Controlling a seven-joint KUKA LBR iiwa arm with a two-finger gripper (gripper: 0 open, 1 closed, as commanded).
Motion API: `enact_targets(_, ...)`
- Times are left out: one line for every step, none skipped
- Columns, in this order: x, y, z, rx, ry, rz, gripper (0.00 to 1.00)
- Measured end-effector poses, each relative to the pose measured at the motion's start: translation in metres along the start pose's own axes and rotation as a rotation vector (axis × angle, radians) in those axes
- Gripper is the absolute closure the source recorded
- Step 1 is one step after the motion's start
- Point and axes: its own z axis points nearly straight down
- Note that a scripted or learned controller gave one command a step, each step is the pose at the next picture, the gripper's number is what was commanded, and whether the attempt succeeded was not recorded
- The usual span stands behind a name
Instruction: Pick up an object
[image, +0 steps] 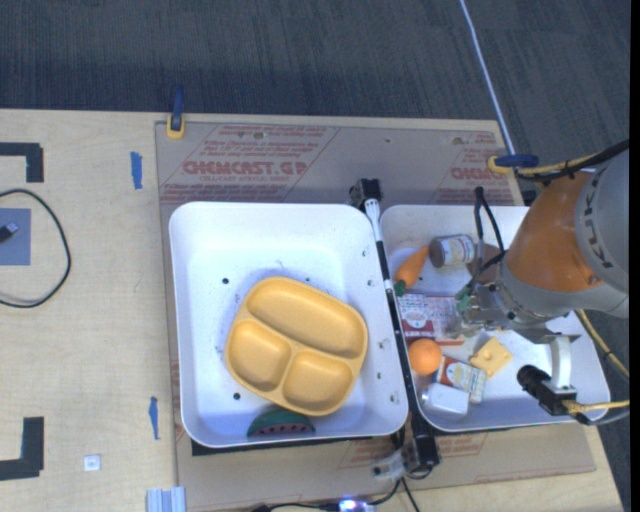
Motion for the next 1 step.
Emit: enact_targets(0.0851,-0.0144,-0.0848,0.018,0.014,-0.008,1.00)
